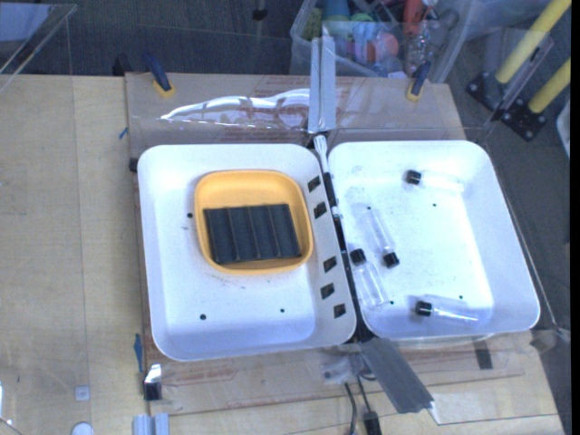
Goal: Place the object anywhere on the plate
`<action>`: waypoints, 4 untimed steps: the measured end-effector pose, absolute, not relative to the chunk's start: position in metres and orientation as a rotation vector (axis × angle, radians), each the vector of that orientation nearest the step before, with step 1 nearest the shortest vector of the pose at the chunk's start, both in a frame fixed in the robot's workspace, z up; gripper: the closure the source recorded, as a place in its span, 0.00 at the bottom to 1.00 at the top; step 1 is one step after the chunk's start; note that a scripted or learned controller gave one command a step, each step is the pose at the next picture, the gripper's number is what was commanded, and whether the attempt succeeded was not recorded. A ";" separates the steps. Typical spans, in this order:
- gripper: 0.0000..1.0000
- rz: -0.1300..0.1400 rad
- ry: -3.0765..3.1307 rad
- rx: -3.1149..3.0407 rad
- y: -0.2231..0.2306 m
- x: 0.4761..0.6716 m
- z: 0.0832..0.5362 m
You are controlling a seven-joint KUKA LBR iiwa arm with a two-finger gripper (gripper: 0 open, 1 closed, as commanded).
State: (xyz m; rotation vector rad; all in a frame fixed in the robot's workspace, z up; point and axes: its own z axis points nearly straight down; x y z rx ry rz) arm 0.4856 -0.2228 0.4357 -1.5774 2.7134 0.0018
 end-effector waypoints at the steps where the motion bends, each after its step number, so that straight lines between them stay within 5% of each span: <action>1: 1.00 0.003 2.504 -1.893 -0.223 0.481 0.435; 4: 1.00 0.002 1.495 -2.759 -0.211 0.481 0.435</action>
